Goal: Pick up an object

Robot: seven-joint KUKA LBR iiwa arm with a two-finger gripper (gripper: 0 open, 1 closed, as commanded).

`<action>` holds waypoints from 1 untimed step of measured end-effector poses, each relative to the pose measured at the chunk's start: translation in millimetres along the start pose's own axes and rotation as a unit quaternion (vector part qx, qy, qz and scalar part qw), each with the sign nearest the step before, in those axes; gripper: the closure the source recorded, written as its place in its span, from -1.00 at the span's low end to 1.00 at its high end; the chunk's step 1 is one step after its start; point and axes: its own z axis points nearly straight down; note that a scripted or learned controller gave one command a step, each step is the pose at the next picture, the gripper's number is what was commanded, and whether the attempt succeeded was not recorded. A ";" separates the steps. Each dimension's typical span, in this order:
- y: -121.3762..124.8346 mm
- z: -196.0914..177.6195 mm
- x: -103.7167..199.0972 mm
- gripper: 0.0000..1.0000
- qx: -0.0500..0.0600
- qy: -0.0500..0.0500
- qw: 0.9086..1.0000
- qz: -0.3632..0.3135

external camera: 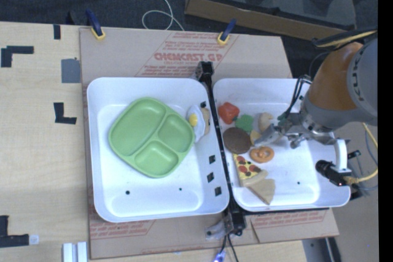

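Roughly: pizza slice [247,169] tip pointing up-left.

my arm [344,92] reaches in from right, orange band above wrist, wrist bent low. gripper [265,139] points left, low over right side. finger state unreadable.

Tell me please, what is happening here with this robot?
The robot arm reaches into the right bin, its gripper low among toy foods: a pizza slice, a brown round piece and a red piece. Nothing looks lifted yet. The left bin holds a green divided plate.
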 end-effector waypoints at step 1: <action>70.2 26.1 25.7 -1.00 -0.013 -0.001 1.000 -0.006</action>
